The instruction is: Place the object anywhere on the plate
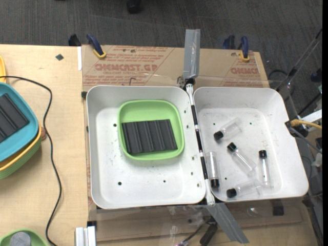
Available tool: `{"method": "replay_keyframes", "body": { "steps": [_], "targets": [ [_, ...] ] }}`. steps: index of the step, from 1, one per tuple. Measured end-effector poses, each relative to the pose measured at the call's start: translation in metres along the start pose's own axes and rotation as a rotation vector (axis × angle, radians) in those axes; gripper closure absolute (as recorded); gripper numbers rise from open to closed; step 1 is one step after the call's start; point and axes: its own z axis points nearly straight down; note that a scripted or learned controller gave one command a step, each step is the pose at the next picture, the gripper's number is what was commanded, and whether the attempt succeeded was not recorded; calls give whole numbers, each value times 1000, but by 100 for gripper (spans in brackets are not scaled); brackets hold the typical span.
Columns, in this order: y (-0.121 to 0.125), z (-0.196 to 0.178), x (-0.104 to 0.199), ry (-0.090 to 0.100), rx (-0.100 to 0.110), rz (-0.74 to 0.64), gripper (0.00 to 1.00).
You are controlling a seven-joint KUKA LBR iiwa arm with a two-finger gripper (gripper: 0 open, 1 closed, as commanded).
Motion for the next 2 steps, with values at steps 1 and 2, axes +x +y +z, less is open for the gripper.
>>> {"method": "replay_keyframes", "body": {
  "steps": [1, 2],
  "targets": [
    [-26, 21, 6, 1, 1, -3, 0],
    [5, 23, -1, 1, 0, 0, 0]
  ]
}}
